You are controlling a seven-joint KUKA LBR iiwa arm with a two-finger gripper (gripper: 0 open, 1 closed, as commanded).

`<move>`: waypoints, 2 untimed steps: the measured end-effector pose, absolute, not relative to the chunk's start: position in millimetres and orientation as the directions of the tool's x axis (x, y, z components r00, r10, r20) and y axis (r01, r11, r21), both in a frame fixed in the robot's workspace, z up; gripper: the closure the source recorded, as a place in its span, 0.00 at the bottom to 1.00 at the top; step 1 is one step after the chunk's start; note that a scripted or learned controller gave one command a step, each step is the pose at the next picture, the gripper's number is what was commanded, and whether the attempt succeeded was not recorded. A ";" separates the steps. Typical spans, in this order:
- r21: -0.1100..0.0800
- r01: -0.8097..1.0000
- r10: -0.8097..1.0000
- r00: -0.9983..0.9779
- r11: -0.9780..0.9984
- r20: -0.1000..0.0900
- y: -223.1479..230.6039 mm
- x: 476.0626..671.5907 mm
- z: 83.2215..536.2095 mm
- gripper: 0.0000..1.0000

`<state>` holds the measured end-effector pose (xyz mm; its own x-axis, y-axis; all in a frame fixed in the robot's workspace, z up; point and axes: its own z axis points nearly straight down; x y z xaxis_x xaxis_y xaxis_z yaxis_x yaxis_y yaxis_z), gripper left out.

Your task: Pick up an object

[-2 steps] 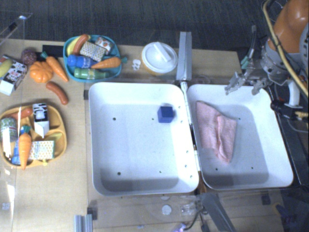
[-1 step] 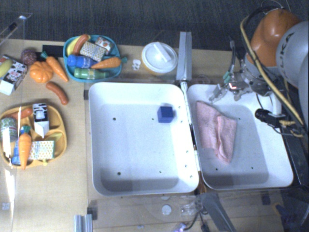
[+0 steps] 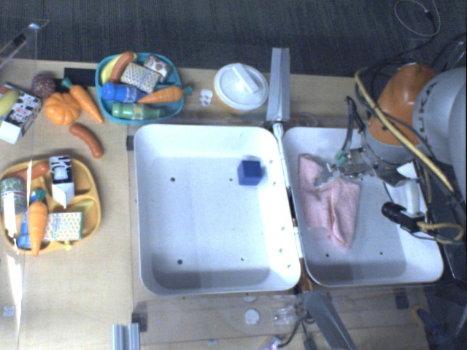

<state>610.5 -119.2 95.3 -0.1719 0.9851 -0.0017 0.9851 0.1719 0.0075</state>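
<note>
A pink cloth (image 3: 332,203) lies crumpled in the right bin (image 3: 379,265), stretching from its upper left towards the middle. My gripper (image 3: 328,175) is low over the cloth's upper part, at or very near the fabric, with the grey arm and its orange band (image 3: 398,104) reaching in from the right. The cloth looks bunched just under the gripper's tip. A small blue cube (image 3: 250,171) rests in the left bin (image 3: 182,268), near its upper right corner, well apart from the gripper.
A raised divider (image 3: 290,195) separates the two bins. Cables (image 3: 408,221) hang over the right bin's right side. On the bench at the left stand a blue bowl (image 3: 139,87) and a yellow tray (image 3: 51,206) of toy food; a white lidded cup (image 3: 241,86) stands behind the bins.
</note>
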 end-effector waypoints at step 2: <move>0.016 0.992 0.992 -0.127 0.127 -0.002 -119.0 628.8 102.5 1.00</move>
<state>628.8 -119.0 102.5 -0.1268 0.9919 -0.0015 0.9918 0.1268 0.0162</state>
